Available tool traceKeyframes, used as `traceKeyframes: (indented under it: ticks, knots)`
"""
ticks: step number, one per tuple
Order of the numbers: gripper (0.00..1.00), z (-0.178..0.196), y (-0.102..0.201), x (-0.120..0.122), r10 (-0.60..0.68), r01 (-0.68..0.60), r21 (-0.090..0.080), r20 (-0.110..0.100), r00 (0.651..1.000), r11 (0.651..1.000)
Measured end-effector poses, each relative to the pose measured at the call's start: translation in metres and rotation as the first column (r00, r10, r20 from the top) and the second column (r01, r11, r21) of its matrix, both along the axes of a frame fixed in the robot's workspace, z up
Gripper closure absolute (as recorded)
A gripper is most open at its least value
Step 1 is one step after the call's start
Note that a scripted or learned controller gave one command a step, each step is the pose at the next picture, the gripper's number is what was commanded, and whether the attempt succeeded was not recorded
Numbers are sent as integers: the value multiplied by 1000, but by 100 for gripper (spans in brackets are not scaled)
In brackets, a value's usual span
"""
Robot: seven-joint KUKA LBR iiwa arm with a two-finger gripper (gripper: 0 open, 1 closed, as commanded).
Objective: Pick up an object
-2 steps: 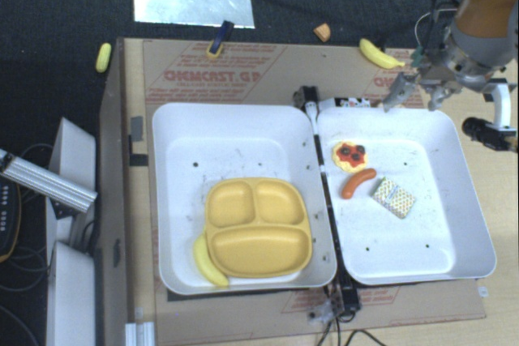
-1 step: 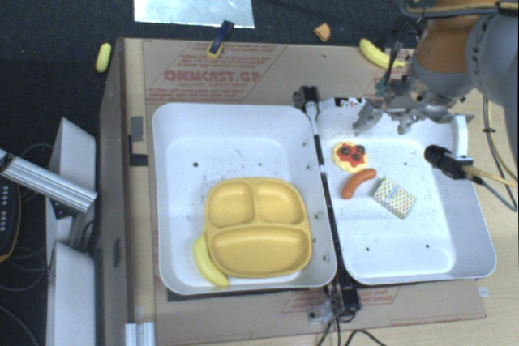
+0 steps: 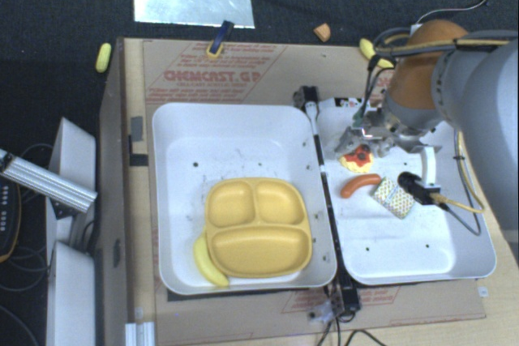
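Left bin (image 3: 174,134): yellow divided plate (image 3: 258,225), banana (image 3: 208,263) at its lower-left edge. Right bin (image 3: 454,255): orange sausage (image 3: 359,185), patterned block (image 3: 393,198), yellow-red piece (image 3: 356,160). Gripper (image 3: 362,143) poised at the yellow-red piece; jaws' state cannot be told. A centred, vertical descent is advised before closing.

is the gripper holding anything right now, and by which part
It cannot be told. The gripper is down in the right bin, right over a small yellow and red toy, but the view does not show the toy between its fingers.
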State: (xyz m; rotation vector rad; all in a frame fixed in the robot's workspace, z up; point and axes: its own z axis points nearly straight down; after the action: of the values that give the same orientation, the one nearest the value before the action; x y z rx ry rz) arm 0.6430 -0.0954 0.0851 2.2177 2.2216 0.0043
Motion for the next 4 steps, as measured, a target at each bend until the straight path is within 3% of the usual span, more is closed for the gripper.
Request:
traceKeyframes:
  ticks: [1,2,3,4]
  knots:
    - [0,-1,-6,-37,0,0,0,-3,1000,1000]
    - [0,-1,12,-61,-1,1,0,-3,1000,1000]
    - [0,7,6,-33,1,-1,0,-1,1000,1000]
    - [0,-1,10,-65,-1,1,0,-4,1000,1000]
